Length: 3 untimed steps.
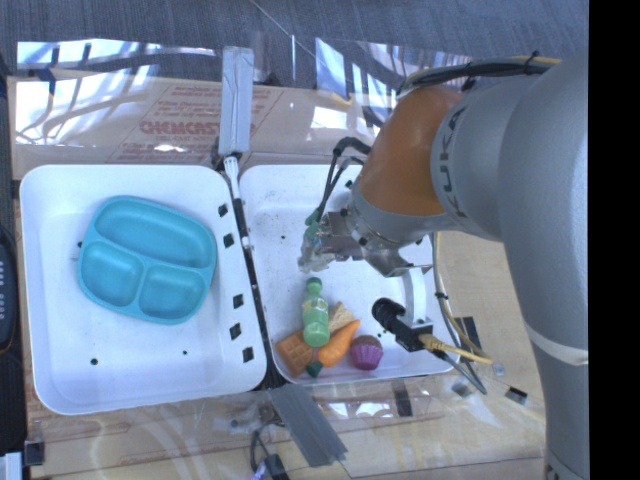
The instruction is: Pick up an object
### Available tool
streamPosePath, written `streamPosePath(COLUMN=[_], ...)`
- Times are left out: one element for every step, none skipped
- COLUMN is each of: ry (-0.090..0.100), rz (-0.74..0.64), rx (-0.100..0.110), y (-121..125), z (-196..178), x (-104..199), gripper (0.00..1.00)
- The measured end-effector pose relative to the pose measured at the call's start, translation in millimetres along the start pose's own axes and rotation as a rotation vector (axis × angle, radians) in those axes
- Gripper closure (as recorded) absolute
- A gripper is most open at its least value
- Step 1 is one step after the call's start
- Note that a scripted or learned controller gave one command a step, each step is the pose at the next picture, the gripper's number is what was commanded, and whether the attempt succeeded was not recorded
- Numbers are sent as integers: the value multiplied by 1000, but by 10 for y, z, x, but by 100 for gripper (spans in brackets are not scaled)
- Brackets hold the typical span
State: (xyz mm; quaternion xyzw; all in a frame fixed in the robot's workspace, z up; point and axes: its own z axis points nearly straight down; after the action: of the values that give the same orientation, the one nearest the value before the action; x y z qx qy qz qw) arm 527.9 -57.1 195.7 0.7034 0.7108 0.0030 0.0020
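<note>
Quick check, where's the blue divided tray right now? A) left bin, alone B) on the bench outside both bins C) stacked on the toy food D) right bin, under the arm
A: the blue divided tray lies flat in the left bin, while the green bottle and carrot sit in the right bin.

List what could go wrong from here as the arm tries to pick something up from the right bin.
1. The green bottle, carrot, purple piece and other toys lie bunched together, touching, so the gripper may nudge neighbours or catch two.
2. The pile sits near the right bin edge, which may block the descent.
3. The bottle's rounded body might slip out.
</note>
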Motion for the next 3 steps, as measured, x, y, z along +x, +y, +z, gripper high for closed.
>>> streamPosePath(ry=[-1,-2,0], rz=[2,2,-4], rx=[9,6,10], y=[-21,-472,-468], z=[41,1038,947], x=[-10,-338,-335], gripper=[0,0,100])
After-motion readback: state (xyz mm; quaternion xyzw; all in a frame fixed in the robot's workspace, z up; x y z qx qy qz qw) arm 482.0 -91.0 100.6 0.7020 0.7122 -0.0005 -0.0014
